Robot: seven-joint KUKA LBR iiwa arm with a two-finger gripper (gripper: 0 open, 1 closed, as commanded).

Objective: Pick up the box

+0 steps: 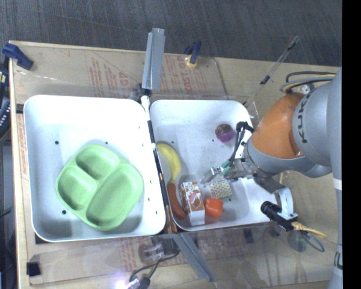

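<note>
The box [192, 201] is a small red and white carton. It lies near the front wall of the right bin [192, 110], between a red sausage-shaped thing [174, 201] and an orange-red item [213, 208]. My gripper [219, 176] hangs low over the bin, a little right of and behind the box. Directly below it sits a speckled beige object [222, 189]. The box lies apart from the gripper, with nothing gripping it.
A yellow banana [170, 160] lies by the right bin's left wall and a purple item [224, 132] sits toward the back. The left bin [42, 116] holds a green divided plate [100, 186]. The arm's orange band [275, 134] overhangs the right bin's right edge.
</note>
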